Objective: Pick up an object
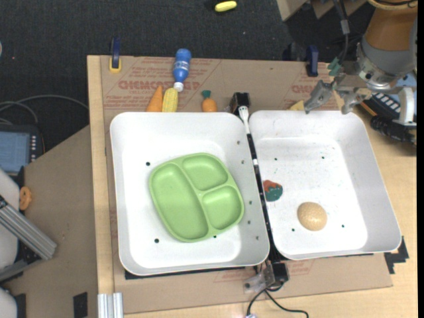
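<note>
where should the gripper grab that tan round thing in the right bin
Take the tan round object across its widest middle, coming straight down from above. It sits alone on the right bin floor, clear of the walls, so fingers fit either side.

Dark, perhaps carpeted floor (pixel 79 18) behind bench (pixel 397 177)

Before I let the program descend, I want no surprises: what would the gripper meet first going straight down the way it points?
Probably the far rim of the right white bin, since the open two-finger gripper hangs over that edge, well away from the tan round bun-like object; depth is unclear.
</note>
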`<control>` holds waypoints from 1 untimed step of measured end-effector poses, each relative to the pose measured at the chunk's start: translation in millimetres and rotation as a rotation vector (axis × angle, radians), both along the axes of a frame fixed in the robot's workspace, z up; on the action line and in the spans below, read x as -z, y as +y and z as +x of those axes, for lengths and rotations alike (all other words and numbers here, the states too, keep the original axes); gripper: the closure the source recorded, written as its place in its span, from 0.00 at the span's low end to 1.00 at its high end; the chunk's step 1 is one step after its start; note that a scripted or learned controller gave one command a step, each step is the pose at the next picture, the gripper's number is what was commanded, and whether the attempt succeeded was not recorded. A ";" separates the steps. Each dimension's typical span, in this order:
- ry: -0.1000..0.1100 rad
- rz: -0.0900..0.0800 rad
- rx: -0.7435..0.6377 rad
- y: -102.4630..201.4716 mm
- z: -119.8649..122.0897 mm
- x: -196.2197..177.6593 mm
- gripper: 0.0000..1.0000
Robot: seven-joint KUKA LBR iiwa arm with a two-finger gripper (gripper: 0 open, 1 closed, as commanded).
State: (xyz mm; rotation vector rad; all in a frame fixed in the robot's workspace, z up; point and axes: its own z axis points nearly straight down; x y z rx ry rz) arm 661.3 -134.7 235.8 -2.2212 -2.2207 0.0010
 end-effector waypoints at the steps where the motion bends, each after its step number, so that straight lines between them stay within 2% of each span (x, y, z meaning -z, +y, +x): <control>1: 0.012 0.004 0.002 10.2 -84.7 154.6 0.00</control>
